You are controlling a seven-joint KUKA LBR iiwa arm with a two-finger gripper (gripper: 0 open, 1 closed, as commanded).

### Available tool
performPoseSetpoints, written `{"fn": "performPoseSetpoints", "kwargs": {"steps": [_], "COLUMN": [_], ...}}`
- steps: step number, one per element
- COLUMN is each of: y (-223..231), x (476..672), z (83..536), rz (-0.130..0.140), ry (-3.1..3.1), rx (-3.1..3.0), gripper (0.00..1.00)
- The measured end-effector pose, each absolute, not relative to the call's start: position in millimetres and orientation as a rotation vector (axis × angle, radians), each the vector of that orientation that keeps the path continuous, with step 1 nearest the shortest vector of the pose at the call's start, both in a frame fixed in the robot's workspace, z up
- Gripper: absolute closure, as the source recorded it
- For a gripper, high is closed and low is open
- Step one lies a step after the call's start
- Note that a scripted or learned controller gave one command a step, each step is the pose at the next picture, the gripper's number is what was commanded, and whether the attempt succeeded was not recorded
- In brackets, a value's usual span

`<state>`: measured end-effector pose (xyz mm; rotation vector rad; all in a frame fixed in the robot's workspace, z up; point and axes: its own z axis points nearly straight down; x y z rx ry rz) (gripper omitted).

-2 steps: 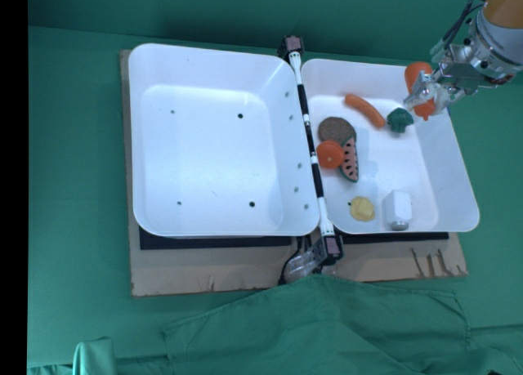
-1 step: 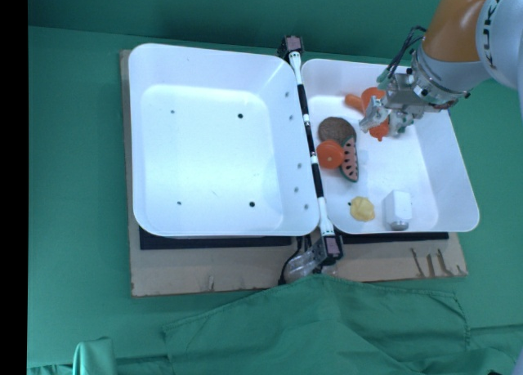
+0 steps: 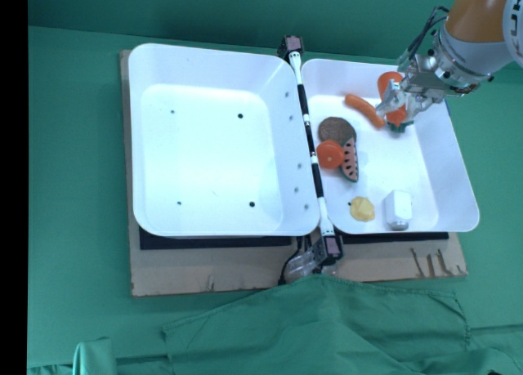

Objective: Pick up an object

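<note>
My gripper (image 3: 397, 110) hangs over the far right part of the right bin (image 3: 445, 161). An orange-red piece (image 3: 390, 83) lies right at it and is partly hidden by the gripper body. An orange sausage-shaped piece (image 3: 363, 109) lies just left of the gripper. Nearer the divider sit a brown round patty (image 3: 337, 129), a red-orange round piece (image 3: 330, 154) and a watermelon slice (image 3: 350, 161). A yellow lump (image 3: 362, 208) and a white block (image 3: 398, 208) rest near the bin's front edge.
The left bin (image 3: 212, 145) stands beside the right one, with a black-and-white divider bar (image 3: 309, 145) between them. Both sit on a cardboard sheet (image 3: 163, 275). Green cloth (image 3: 343, 324) bunches up at the front.
</note>
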<state>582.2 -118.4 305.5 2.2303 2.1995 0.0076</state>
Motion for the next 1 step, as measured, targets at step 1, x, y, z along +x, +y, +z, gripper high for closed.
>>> {"fn": "performPoseSetpoints", "kwargs": {"steps": [1], "y": [-106.9], "x": [581.3], "z": [415.0], "rz": [0.016], "ry": [2.21], "rx": [2.211], "gripper": [1.0]}}
